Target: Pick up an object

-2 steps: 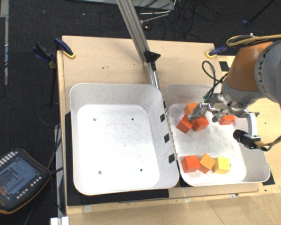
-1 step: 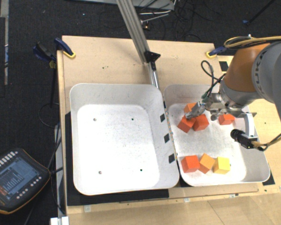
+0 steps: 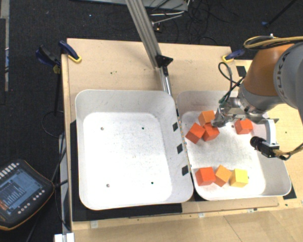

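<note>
Gripper [image 3: 219,121] is being held low over the red block [image 3: 210,133] in the right bin [image 3: 278,178]. Finger state is being obscured; cannot tell.

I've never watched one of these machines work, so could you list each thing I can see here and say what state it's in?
Gripper: low in the right bin, at the upper blocks; grip unclear.
Upper blocks: three orange-red ones clustered, lying in the bin.
Lone red block: lying beside the wrist.
Lower blocks: red, orange and yellow in a row, untouched.
Right bin: holds all the blocks.
Left bin: flat on the bench.
</note>
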`<action>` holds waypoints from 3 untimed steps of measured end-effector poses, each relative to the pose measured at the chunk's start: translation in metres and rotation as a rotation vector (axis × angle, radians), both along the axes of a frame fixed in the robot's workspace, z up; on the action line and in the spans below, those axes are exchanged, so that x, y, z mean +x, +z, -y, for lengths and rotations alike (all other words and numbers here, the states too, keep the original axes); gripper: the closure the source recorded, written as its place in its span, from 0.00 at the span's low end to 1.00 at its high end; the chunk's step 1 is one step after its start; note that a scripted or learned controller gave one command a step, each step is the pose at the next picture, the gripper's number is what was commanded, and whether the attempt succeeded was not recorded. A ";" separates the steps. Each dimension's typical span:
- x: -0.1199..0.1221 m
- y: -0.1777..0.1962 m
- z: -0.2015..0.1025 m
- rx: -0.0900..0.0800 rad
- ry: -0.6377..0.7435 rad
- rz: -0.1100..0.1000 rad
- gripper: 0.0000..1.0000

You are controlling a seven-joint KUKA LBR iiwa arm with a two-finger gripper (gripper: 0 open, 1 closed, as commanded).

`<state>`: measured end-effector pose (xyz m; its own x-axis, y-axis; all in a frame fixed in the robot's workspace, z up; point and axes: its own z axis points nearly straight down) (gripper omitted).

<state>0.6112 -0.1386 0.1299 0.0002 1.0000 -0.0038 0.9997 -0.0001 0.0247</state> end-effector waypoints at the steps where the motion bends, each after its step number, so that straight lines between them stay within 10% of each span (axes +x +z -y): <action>1: 0.000 0.061 -0.008 0.002 0.004 -0.017 1.00; 3: 0.021 0.113 -0.063 0.005 0.007 -0.021 1.00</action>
